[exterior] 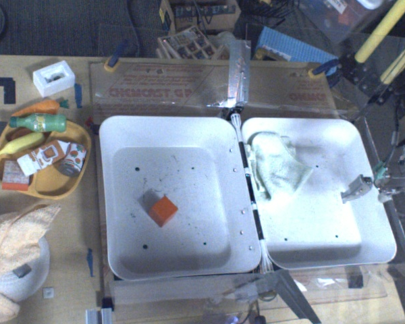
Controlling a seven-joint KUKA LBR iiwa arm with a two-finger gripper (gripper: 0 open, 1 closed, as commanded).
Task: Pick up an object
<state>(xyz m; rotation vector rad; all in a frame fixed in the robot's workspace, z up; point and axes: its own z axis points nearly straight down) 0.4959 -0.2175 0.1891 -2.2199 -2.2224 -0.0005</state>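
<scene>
An orange cube (164, 210) lies in the left white bin (121, 140), slightly left of and below that bin's middle, with a small grey patch beside it. A crumpled pale green-white cloth (277, 167) rests in the upper left part of the right bin (337, 248). My gripper (364, 184) is at the right bin's right edge, low over the rim, with only a small grey part of it visible. It is far from the cube and well to the right of the cloth. Nothing can be seen held in it.
A yellow bowl (61, 187) with toy food and a green bottle stands left of the bins. Below it lies a beige cloth (13, 238). A white box (54, 77) sits at the back left. A clear panel (169, 90) runs behind the bins.
</scene>
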